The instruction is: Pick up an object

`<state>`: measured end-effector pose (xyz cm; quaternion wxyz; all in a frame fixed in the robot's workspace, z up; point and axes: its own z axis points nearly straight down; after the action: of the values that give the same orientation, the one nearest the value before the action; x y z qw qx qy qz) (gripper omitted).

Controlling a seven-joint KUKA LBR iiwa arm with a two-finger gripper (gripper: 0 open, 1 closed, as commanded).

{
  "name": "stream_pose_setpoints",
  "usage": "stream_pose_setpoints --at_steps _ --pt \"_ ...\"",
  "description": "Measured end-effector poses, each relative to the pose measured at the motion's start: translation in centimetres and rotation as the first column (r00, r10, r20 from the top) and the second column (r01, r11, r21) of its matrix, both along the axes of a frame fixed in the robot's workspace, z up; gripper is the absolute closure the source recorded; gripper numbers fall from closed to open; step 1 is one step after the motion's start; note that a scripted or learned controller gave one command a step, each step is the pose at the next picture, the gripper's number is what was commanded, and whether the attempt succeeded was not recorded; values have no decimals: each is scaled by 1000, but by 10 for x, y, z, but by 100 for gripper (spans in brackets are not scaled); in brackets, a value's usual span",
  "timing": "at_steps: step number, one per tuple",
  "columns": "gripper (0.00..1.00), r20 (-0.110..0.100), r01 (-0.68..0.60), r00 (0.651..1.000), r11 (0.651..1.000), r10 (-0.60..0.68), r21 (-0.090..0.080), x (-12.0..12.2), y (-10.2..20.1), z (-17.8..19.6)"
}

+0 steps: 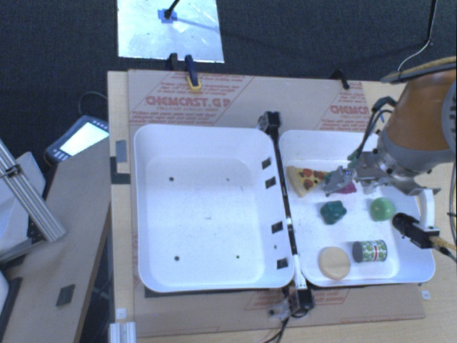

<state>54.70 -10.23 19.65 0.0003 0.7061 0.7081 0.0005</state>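
Nearest the camera, below the claw (341,180), we see a round tan disc like a biscuit (333,262) and, just beside it, a small can lying on its side with a green and red label (369,251), both at the front of the right-hand shallow white plastic bin (307,277). Closer in, a dark teal lumpy toy (333,211) sits just under the claw, and a pale green rounded ball (382,208) lies below the wrist. To the far side of the claw rests a yellow pizza-slice toy with red dots (305,179), its tip pointing away from it. A small magenta piece (346,186) shows right at the claw's end; we cannot tell whether it is between the fingers or only beside them, nor how wide the claw stands.

We judge the pick unsettled. If the magenta piece is only nudged, a lift would leave it behind; if pinched at an edge, it could slip out. The claw also sits close to the pizza slice, and a sideways shift might push that toy against the bin's dividing wall. Beyond lies the left-hand white bin (143,191) on the table (300,98).
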Motion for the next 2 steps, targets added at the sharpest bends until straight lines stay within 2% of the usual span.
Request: stream_pose_setpoints --at_steps 1,2 --pt "0 -2 2 1000 1000 -2 0 -2 7 -117" --pt "100 3 2 1000 1000 -2 -1 0 6 -101"
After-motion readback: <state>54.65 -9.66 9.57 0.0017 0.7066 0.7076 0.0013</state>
